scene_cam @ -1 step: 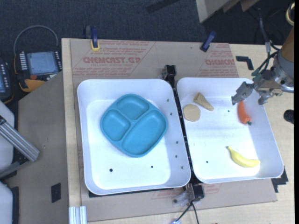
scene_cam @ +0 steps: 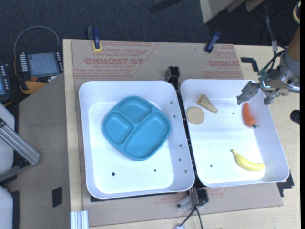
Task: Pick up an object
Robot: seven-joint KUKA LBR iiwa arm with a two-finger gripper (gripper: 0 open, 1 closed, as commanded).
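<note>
My claw (scene_cam: 258,93) hangs open and empty over the right bin (scene_cam: 271,142), the carrot (scene_cam: 248,115) lying just at its 6 o'clock near the bin's 2 o'clock corner, so I judge I should centre over it, straddle its narrow width, then descend squarely.

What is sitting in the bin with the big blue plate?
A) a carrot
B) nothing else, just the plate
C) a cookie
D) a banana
B, since the blue divided plate lies alone in the left bin, while the banana, the carrot and the round tan cookie all lie in the right bin.
</note>
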